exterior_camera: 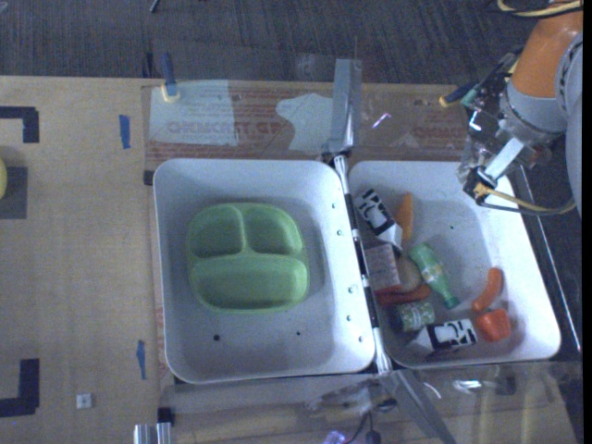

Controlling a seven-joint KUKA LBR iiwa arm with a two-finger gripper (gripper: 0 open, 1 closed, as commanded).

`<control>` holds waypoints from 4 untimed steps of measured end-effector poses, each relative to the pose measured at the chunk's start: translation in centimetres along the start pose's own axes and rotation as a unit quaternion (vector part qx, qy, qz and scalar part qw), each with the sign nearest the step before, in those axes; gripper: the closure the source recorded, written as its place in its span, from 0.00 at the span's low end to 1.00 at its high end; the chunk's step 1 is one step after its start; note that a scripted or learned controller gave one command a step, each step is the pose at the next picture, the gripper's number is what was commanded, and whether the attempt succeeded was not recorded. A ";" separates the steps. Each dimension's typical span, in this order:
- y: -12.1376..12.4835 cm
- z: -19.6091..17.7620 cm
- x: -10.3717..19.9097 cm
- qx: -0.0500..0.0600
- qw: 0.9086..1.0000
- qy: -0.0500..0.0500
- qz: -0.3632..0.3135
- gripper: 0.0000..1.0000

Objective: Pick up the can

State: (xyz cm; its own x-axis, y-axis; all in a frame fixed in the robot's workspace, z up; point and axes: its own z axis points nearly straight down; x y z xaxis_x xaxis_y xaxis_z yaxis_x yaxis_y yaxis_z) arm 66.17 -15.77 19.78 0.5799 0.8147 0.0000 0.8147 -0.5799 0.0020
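A small dark-green can (413,316) lies on its side near the front of the right bin (541,289), between a red chili (404,295) and a black-and-white carton (451,335). My gripper (479,178) hangs over the far right corner of that bin, well away from the can and high above the bin floor. Nothing shows in it. The grey arm with its orange band (546,58) comes in from the upper right.
The right bin also holds a green bottle (433,274), a brown packet (381,265), a second carton (375,211), a carrot (405,215) and orange pieces (493,324). A green divided plate (248,256) lies in the left bin (176,313).
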 end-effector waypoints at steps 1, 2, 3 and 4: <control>1.1 0.4 -2.2 0.001 0.998 -0.001 0.069 1.00; 1.1 0.3 -2.2 0.001 0.998 -0.001 0.069 0.00; -3.2 11.2 -3.7 0.001 1.000 0.000 0.020 0.00; -3.2 10.1 -3.6 0.000 1.000 0.001 0.020 1.00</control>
State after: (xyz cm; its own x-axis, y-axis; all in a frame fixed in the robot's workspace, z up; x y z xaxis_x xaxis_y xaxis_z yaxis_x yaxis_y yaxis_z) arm 61.53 -16.89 9.67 0.6127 0.7903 0.0025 0.7903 -0.6127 0.0025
